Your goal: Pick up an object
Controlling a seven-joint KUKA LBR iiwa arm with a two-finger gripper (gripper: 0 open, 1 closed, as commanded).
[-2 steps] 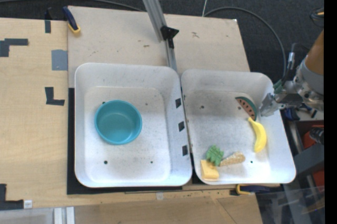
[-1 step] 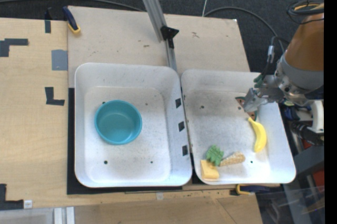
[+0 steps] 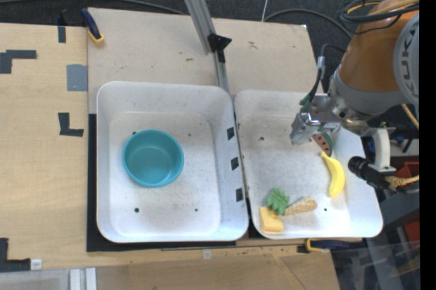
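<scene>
Gripper (image 3: 304, 134) low over the right bin (image 3: 272, 105), next to a small red-green object (image 3: 322, 141). Fingers' spread impossible to tell; nothing visibly between them. Banana (image 3: 334, 175), green toy (image 3: 277, 199), yellow block (image 3: 270, 220) lying loose. Pick not yet done.

Even bright light, soft shadows, slight blur

Only readable text: partial white letters "KU" on the arm's orange band (image 3: 381, 43), just above the gripper (image 3: 306, 129).
</scene>
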